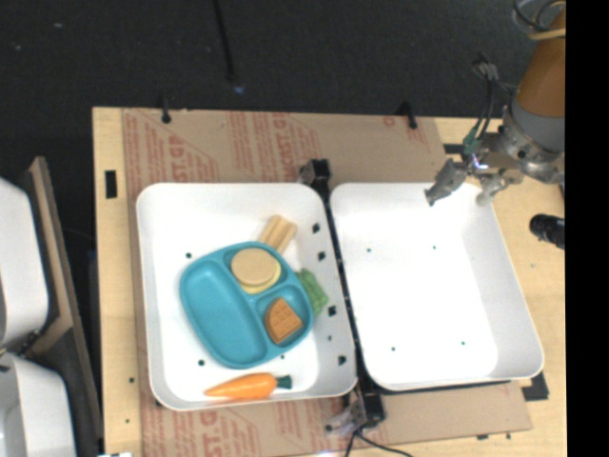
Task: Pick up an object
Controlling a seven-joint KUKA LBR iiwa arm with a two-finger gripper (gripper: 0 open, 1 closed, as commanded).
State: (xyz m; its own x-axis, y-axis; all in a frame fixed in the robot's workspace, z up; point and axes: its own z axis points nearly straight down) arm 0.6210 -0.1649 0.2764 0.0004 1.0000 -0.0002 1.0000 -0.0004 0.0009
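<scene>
Nearest, at the lower centre of the frame, an orange plastic carrot with a green stub [249, 386] lies along the front wall of the left shallow white bin [157, 255]. Just behind it sits a teal compartmented plastic tray [217, 317], carrying a brown toast-like piece [284, 320] and a round tan biscuit-like disc [256, 268]. A green leafy piece [314, 291] touches the tray's right edge; a pale wooden block [278, 231] lies at its far edge. The right shallow white bin [428, 284] adjoins on the light wooden table [114, 150]. Farthest, upper right, my tool [463, 183] hangs over that bin's far rim, fingers spread, gripping nothing.
</scene>
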